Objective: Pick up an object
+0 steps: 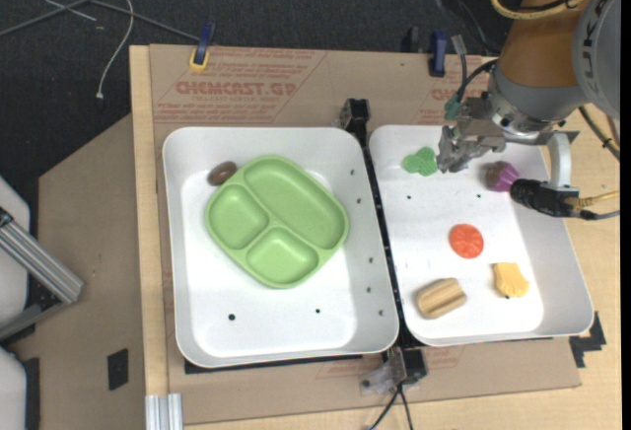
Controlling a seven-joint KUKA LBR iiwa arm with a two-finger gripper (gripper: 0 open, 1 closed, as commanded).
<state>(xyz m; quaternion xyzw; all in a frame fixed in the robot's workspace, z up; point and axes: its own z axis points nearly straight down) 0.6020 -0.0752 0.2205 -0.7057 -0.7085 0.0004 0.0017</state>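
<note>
My gripper hangs low over the back of the right bin, directly beside a small green leafy piece, which lies just to its left. A purple piece lies to the gripper's right. Nearer the front of this bin are a round orange-red piece, a yellow piece and a tan bread-like piece. Nothing is seen held in the gripper.
The left bin holds a green divided plate and a small brown piece at its back left. A black divider runs between the bins. A black part with a cable sticks out beside the purple piece.
</note>
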